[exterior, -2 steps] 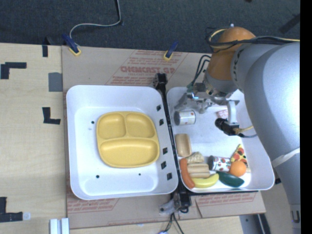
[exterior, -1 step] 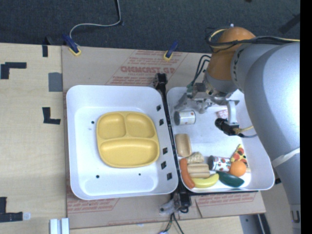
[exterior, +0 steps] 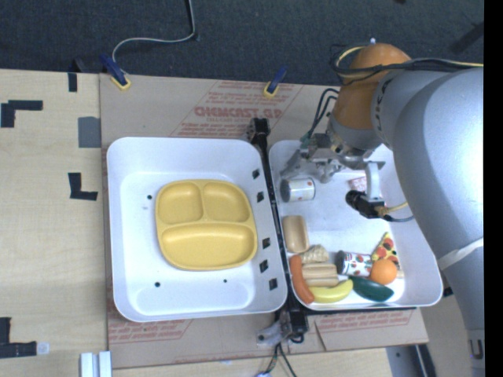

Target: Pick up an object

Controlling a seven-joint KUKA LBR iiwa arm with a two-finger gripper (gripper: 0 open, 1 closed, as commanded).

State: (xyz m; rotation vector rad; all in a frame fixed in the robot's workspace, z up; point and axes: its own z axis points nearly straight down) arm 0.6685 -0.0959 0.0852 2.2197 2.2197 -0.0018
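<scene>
My gripper [exterior: 308, 166] hangs low over the upper left part of the right bin [exterior: 338, 218], below the orange band [exterior: 369, 77] of the arm. A small silver can [exterior: 299, 188] lies on its side right under the gripper, near the bin's left wall; whether the two touch is unclear. Along the bin's front lie a tan bread roll [exterior: 295, 232], a hot dog [exterior: 299, 280], a banana [exterior: 334, 292], a sandwich piece [exterior: 318, 270], a small patterned can [exterior: 355, 264], an orange [exterior: 383, 272], a pizza slice [exterior: 386, 247] and a green vegetable [exterior: 374, 291].
The left bin [exterior: 130, 234] holds a yellow divided plate [exterior: 207, 222]. A black part [exterior: 363, 203] and a grey cable-bearing piece [exterior: 372, 181] of the arm hang over the right bin's middle. The arm's grey bulk [exterior: 440, 155] covers the bin's right side.
</scene>
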